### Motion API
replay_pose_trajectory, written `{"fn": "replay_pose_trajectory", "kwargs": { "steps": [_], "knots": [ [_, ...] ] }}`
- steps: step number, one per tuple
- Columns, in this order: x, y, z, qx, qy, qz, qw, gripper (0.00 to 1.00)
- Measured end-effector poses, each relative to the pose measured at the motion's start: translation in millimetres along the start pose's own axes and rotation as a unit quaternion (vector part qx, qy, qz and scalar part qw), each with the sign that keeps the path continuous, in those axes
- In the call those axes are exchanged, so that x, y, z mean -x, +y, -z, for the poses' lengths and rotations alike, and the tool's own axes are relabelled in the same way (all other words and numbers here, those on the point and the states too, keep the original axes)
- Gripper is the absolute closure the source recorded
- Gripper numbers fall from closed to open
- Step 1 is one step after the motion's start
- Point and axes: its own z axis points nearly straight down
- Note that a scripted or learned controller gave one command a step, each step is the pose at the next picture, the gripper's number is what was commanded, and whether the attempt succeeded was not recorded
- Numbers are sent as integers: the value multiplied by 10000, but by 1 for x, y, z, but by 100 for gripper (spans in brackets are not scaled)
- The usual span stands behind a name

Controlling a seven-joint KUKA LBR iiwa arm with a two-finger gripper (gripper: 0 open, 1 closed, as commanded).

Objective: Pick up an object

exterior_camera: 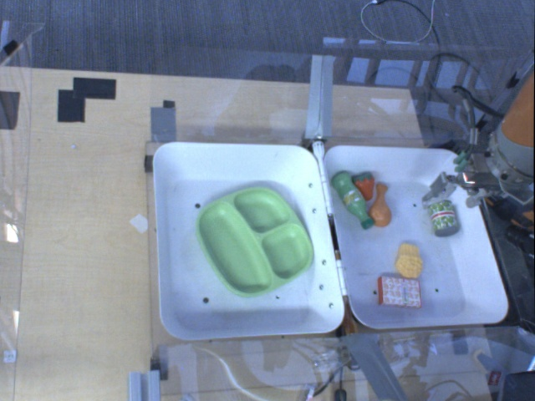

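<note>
The right bin (468, 307) holds a small can with a green label (444, 218), a green bottle (352, 199), an orange carrot-like toy (380, 208), a yellow cracker (409, 261) and a red box (399, 291). My gripper (456, 190) reaches in from the right edge and hangs just above and behind the can. Its fingers (436, 190) are spread open, and nothing sits between them.
In the left bin (180, 224) lies a green divided plate (254, 240). A metal divider (318, 98) runs back from between the two bins. Cables and the arm's base crowd the right edge beyond the right bin.
</note>
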Motion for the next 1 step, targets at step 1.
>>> {"fn": "replay_pose_trajectory", "kwargs": {
  "steps": [1],
  "knots": [
    [13,2,-89,16,-5,1005,9949,0]
  ]
}}
